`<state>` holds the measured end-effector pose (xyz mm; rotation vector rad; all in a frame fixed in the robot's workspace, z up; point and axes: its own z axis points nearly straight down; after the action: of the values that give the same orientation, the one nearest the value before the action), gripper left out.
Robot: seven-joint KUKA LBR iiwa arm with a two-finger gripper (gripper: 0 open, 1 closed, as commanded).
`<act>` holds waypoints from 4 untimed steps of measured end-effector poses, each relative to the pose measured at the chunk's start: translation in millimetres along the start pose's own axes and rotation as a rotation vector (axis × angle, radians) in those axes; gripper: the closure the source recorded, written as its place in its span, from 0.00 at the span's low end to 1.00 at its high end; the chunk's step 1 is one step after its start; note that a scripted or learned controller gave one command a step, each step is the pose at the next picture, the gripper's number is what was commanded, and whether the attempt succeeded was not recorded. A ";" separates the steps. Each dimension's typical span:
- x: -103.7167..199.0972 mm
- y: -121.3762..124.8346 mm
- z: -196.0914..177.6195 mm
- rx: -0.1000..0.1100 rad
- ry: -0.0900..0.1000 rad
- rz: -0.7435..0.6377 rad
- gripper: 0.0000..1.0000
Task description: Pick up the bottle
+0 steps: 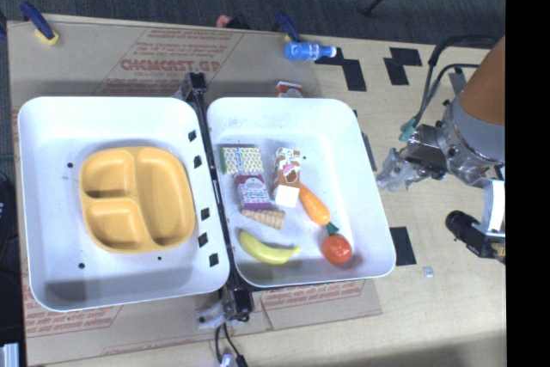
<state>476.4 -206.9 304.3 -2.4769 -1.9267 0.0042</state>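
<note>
I read the tan cardboard-covered surface (412, 305) with two shallow white plastic bins: the left bin (43, 185) holds a yellow divided tray (137, 198); the right bin (365, 193) holds crowded toy food. The small brown-and-white bottle (289, 172) stands near its centre, an orange toy carrot (314, 206) touching at five o'clock. The claw (397, 172) waits outside at three o'clock; whether it is open or closed I cannot tell. Risk: snagging the bin wall, or pinching the carrot instead.

Grey arm (475, 146) — orange band, black cables — silvery metal end effector (397, 170).
</note>
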 end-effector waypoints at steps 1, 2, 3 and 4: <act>2.5 -0.4 -2.3 -0.003 -0.002 0.107 1.00; 3.7 -1.0 4.6 0.000 0.000 0.324 1.00; 4.3 -1.2 17.9 0.002 0.001 0.465 1.00; 2.5 -0.9 22.3 0.000 0.001 0.686 1.00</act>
<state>476.0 -204.2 282.0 -2.9814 -0.9811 0.0048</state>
